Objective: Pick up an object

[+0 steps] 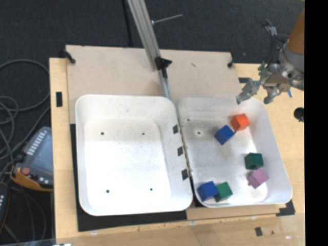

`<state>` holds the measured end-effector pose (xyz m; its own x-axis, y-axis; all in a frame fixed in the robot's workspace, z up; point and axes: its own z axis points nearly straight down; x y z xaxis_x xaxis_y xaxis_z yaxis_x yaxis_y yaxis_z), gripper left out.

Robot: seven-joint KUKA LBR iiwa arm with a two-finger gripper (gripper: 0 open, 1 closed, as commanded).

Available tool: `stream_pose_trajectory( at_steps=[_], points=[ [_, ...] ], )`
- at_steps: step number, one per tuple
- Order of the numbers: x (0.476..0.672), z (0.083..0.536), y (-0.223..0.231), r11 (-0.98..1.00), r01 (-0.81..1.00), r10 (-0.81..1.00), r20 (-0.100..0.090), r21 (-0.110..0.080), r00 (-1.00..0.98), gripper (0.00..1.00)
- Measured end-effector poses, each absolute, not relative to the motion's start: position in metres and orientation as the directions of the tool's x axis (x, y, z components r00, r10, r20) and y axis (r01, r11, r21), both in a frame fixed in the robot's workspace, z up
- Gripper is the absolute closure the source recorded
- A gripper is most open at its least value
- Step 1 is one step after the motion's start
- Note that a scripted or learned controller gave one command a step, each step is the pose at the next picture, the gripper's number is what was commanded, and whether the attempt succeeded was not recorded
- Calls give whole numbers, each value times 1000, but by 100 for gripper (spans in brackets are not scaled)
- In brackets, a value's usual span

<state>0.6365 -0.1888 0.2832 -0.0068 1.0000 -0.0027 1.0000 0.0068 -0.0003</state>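
Nearest the camera sit a blue cube (207, 189) and green cube (224, 190), but with my claw (259, 90) open and empty above the right bin's (205, 111) far rim, I judge the orange cube (240, 121) just inside that rim my easiest pick.

The arm is reaching in from the right, its gripper (254, 93) hanging with fingers spread, holding nothing.

Right bin (271, 137) holds six small blocks: orange (240, 121) touching blue (224, 135), dark green (253, 161) above purple (258, 178), blue (207, 190) beside green (223, 190)
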Motion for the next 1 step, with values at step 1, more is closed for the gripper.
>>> stream_pose_trajectory(
  at_steps=[1],
  points=[
    [637,295,-189,12,1000,1000,-5,2,-12,100]
  ],
)
